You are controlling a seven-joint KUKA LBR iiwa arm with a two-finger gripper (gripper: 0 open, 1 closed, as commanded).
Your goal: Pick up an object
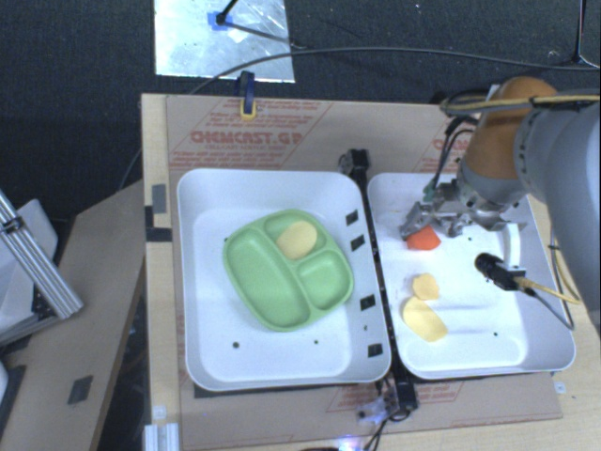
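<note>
In the left bin (202,280) a green plate (272,289) holds a yellow lump (298,240). In the right bin (549,346), the gripper (420,222) sits right at the orange piece (423,240), two yellow bits (424,304) nearby. Its grip I cannot tell. Coming down off-centre, it may just shove the piece aside.

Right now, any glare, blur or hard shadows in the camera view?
Camera view: glare on the foil sheet at top; both white bins bright but not blown out; the arm's grey link at right looks soft, the end effector less so; shadows faint, soft under the green tray and orange piece.
</note>
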